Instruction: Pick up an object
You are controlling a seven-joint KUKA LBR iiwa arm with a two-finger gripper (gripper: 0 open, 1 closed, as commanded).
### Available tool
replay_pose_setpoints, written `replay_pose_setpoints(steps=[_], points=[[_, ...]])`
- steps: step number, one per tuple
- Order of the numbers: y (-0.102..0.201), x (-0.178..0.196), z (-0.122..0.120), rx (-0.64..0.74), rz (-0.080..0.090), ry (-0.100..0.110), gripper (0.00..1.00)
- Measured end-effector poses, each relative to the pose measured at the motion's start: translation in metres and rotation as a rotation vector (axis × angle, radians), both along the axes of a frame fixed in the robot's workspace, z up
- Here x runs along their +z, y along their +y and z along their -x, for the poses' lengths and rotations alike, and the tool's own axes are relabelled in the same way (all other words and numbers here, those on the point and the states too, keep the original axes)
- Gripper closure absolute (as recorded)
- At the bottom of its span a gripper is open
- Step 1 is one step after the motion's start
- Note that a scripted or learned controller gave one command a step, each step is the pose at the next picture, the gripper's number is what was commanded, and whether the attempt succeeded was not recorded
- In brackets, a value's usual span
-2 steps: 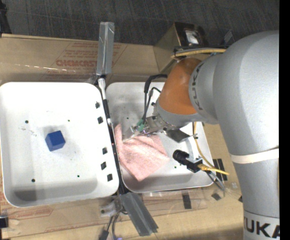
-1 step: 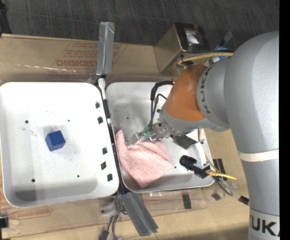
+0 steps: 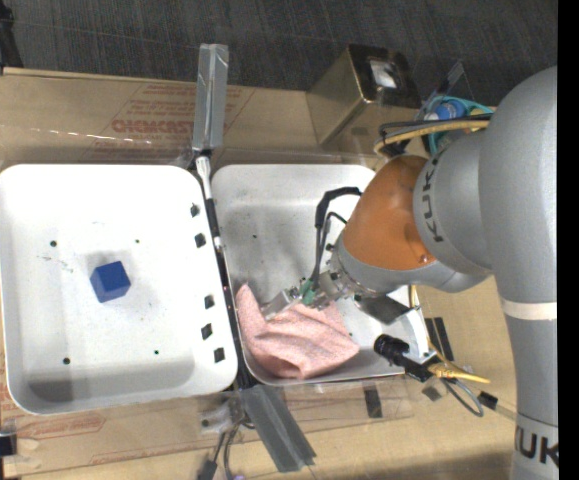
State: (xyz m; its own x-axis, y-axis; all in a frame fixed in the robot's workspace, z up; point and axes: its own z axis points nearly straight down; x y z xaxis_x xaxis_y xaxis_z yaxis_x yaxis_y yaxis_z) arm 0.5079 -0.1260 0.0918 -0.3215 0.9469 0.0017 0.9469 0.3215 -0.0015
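The tool (image 3: 304, 293) is seen low in the right bin (image 3: 269, 193), just touching the top edge of a pink cloth (image 3: 294, 338). Whether it is open or closed cannot be told. A blue block (image 3: 111, 280) is seen in the left bin (image 3: 29, 268), well apart from the cloth.

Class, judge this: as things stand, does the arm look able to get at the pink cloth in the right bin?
Probably yes. The end effector already sits at the pink cloth's upper edge in the right bin, with nothing lying over the cloth.
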Motion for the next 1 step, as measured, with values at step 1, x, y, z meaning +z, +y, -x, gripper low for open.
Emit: replay_pose_setpoints(steps=[1], points=[[0.0209,0.0002,-0.0174,-0.066,0.001,-0.001,0.00]])
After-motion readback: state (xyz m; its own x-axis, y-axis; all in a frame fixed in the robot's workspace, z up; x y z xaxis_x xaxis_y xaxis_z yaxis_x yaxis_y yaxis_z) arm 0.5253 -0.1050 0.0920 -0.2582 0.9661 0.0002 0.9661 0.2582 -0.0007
